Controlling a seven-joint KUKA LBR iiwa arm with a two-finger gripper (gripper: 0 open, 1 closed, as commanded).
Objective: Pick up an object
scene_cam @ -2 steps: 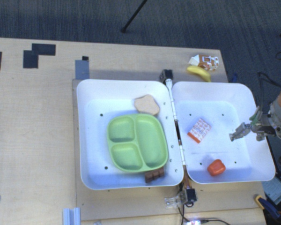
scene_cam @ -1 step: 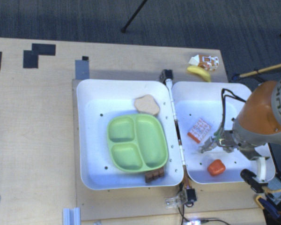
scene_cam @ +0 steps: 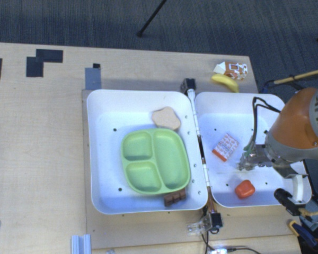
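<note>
The hand (scene_cam: 247, 160), its state not tellable, hangs in the right bin (scene_cam: 222, 105) between the packet (scene_cam: 225, 146) and the orange block (scene_cam: 245, 189), so it may close on nothing.

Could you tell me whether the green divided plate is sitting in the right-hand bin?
No, the green divided plate lies in the left bin, beside a slice of bread.
</note>
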